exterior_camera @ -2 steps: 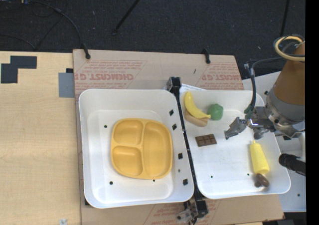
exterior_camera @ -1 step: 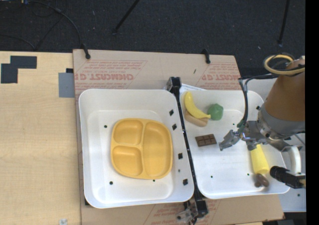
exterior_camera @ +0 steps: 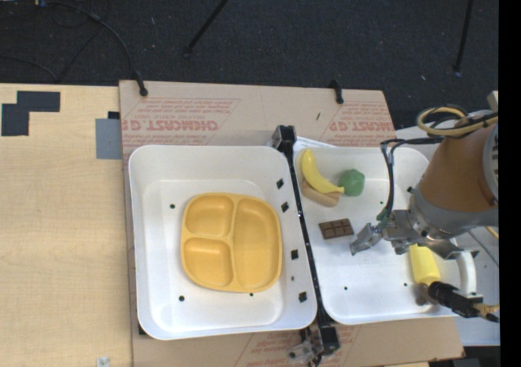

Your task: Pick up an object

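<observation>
I am reading the frame from the left: the yellow divided plate (exterior_camera: 232, 242) is lying in the left bin (exterior_camera: 155, 194), while the banana (exterior_camera: 317, 178), green ball (exterior_camera: 352, 182) and brown block (exterior_camera: 335, 229) are sitting in the upper part of the right bin (exterior_camera: 358, 296). The end effector (exterior_camera: 364, 241) is hovering just right of the brown block, and I cannot tell whether it is released or clenched; I am judging that a straight descent centred over the block would serve best. The light wooden desk (exterior_camera: 57, 235) is filling the left, dark floor with cables (exterior_camera: 98, 24) across the top.
</observation>
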### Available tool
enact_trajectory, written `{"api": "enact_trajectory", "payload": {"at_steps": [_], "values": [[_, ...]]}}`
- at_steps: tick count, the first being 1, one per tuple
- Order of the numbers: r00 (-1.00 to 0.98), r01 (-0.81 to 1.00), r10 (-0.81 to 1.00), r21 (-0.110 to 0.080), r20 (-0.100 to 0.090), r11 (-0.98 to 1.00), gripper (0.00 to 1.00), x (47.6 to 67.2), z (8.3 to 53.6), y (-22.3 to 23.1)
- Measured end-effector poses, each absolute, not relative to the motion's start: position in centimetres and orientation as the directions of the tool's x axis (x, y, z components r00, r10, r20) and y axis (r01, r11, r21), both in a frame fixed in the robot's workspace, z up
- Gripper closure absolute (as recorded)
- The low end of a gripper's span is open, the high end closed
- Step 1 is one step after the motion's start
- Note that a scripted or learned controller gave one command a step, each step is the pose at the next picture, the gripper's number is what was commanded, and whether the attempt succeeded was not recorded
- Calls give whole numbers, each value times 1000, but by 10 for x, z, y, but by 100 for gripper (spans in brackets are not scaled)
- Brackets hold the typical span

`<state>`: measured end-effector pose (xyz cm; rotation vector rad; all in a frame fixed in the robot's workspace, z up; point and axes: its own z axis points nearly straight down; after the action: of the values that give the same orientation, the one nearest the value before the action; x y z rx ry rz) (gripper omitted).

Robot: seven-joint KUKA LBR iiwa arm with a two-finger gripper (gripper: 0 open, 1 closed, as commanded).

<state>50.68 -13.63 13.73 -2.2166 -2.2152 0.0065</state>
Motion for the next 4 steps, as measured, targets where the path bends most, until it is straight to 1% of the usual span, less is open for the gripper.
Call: {"api": "enact_trajectory", "payload": {"at_steps": [1,2,3,4], "values": [[4,1000,1000,-7,2,-4,100,507,150,-137],[-2,1000,1000,1,0,2,100,510,192,-135],[-2,1000,1000,1,0,2,100,510,227,-136],[-5,1000,1000,-1,2,5,100,513,237,-81]]}}
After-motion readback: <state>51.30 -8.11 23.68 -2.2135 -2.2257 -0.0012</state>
